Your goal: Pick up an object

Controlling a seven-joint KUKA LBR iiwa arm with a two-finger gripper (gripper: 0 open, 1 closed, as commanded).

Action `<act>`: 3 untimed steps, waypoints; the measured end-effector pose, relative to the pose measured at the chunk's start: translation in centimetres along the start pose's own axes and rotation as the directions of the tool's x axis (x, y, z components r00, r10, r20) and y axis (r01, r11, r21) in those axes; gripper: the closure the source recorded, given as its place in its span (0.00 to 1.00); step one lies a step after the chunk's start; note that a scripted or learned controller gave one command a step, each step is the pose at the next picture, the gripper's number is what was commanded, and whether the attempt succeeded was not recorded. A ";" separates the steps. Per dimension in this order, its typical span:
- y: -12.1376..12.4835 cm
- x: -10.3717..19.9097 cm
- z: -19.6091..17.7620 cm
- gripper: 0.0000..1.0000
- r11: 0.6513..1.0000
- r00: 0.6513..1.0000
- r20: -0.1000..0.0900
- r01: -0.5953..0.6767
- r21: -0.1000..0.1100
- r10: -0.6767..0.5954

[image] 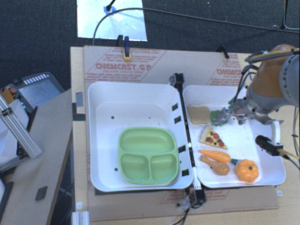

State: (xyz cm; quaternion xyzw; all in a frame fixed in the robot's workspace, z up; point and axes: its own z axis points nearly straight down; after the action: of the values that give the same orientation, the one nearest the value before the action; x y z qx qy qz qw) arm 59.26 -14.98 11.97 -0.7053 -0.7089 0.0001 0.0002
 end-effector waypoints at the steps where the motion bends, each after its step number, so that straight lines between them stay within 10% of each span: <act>1: 0.0 0.0 3.7 0.00 1.000 1.000 0.000 -0.003 0.000 0.003; 2: 0.2 0.0 2.4 1.00 1.000 1.000 0.001 -0.003 -0.005 0.003; 3: -0.1 0.9 -2.5 1.00 1.000 1.000 0.001 -0.001 -0.004 0.001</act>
State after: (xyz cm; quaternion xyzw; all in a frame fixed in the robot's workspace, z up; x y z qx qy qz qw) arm 59.12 -14.09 14.52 -0.7055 -0.7087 -0.0012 -0.0015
